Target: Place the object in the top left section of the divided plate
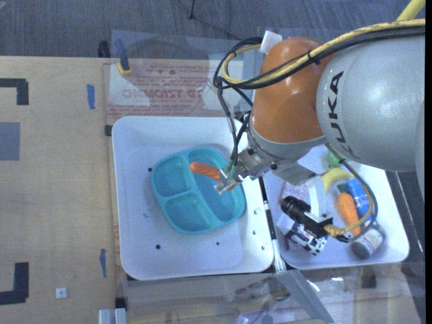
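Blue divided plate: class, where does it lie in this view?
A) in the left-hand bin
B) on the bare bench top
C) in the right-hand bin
A: the blue divided plate rests on the floor of the left-hand bin, with the gripper above its right edge.

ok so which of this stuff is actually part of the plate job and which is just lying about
Job:
- orange piece, at the tip of the claw
- plate, blue, divided, under the piece

Lying about:
- banana
- carrot
- die
- grey can
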{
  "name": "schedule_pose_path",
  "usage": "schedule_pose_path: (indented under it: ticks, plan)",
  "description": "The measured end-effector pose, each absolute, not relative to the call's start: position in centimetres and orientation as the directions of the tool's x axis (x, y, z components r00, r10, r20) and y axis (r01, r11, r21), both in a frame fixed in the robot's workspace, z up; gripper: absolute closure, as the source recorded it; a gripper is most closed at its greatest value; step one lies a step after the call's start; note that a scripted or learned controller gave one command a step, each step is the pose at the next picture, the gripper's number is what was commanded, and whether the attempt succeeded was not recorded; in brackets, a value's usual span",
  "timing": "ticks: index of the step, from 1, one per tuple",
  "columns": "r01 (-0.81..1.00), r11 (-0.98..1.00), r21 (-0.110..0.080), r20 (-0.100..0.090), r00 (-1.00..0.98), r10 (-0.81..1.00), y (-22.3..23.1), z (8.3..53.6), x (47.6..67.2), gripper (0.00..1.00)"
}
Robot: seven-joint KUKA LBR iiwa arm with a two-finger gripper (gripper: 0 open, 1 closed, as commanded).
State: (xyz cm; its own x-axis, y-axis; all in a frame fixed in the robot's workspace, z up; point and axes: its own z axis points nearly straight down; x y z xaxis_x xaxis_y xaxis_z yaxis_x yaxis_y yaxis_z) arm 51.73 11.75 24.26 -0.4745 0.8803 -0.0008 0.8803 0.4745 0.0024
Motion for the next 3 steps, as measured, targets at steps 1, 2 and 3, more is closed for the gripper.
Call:
schedule_pose_path:
  ticks: [1,2,3]
  plan:
    - [0.985,0.173,-0.003,0.0,-0.173,0.985,18.0,22.6,49.2,1.0]
    - [0.979,0.206,-0.002,0.0,-0.206,0.979,13.5,17.3,51.4,1.0]
    - [0.981,0.196,-0.003,0.001,-0.196,0.981,15.5,16.2,51.0,1.0]
